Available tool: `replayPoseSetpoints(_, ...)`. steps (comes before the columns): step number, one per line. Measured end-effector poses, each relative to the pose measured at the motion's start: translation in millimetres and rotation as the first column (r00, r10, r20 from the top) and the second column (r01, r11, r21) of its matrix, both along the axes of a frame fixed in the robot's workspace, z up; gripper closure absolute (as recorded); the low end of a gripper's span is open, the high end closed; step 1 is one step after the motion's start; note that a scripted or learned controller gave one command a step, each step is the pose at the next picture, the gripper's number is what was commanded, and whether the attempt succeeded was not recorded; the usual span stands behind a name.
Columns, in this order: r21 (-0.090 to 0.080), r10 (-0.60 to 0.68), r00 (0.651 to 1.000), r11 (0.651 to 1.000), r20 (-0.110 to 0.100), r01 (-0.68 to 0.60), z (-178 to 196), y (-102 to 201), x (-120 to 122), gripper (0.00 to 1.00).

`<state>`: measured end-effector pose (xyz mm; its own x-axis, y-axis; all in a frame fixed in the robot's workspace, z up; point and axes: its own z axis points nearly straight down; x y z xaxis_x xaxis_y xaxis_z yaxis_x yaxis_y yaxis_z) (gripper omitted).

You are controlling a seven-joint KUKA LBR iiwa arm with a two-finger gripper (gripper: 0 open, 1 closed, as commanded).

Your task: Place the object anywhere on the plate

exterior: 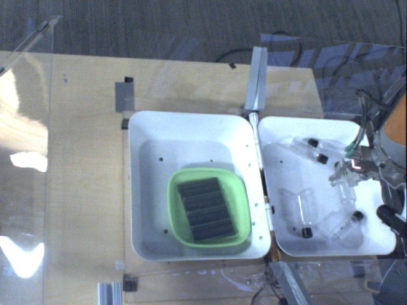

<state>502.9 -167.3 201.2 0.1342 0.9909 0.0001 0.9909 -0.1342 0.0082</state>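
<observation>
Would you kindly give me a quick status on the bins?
Hand over right bin, among clear vials. Green plate in left bin, dark ribbed block on it.

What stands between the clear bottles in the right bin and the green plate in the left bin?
The two bins' adjoining walls run between the clear bottles and the green plate, so a bottle would have to be lifted over them. A dark ridged block already lies on the plate. The gripper hovers over the right bin.

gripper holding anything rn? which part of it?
Cannot tell. The gripper sits over the clear vials in the right bin, but the fingertips and vials blur together.
</observation>
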Motion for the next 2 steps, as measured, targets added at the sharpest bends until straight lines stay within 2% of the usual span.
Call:
replayPoseSetpoints(1, 0.0, 0.086, 0.996, 0.996, -0.005, -0.086, -14.7, 43.1, -14.5, 1.0)
replayPoseSetpoints(2, 0.001, 0.173, 0.985, 0.985, -0.004, -0.173, -16.9, 136.3, -10.1, 1.0)
